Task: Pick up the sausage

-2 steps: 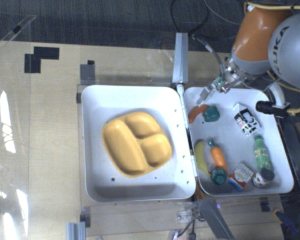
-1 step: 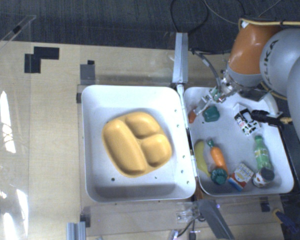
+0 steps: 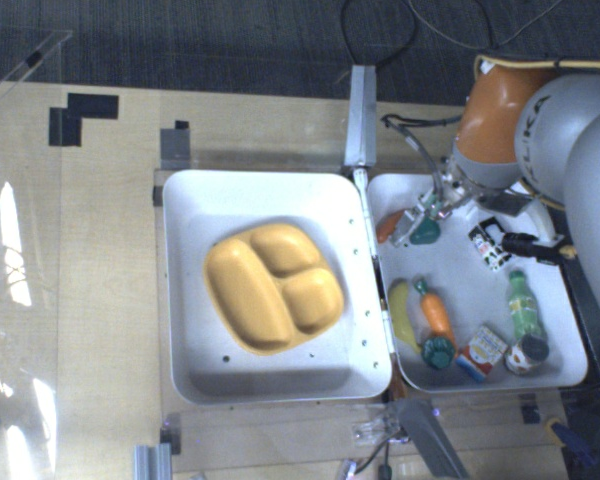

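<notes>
The sausage [image 3: 386, 227], a short reddish-orange piece, lies in the right bin [image 3: 555, 373] against its left wall, near the far end. My gripper [image 3: 417, 225] reaches down from the grey arm with the orange band [image 3: 500, 108] and sits just right of the sausage, very close to it or touching it. A small teal shape [image 3: 426, 232] shows at the gripper's tip. I cannot tell whether anything is held.
The right bin also holds a yellow banana [image 3: 401, 313], a carrot [image 3: 435, 314], a green toy [image 3: 438, 352], a small box [image 3: 485, 348], a green bottle [image 3: 521, 308] and a black-and-white item [image 3: 488, 245]. A big yellow bread-like piece [image 3: 272, 286] lies in the left bin [image 3: 190, 368].
</notes>
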`<state>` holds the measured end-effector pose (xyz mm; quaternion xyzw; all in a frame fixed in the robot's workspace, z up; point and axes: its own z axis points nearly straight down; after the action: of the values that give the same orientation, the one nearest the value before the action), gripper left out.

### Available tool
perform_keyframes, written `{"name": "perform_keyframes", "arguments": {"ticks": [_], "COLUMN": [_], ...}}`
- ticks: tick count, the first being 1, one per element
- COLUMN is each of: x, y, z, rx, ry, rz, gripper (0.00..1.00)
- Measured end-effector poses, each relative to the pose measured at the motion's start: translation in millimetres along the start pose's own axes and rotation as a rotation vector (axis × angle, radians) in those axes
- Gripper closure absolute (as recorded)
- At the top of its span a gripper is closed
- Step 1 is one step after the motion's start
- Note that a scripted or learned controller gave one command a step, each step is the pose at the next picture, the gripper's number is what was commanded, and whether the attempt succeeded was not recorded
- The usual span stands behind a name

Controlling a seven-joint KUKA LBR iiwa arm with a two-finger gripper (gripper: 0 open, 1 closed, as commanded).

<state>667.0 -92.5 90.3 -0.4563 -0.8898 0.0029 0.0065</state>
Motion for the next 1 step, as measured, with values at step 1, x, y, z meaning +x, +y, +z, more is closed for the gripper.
{"name": "perform_keyframes", "arguments": {"ticks": [1], "x": [1.1], "y": [4.6], "z": [3.2], "rx": [-0.016], "ry": [-0.007], "rz": [0.352], "gripper": [0.0]}}
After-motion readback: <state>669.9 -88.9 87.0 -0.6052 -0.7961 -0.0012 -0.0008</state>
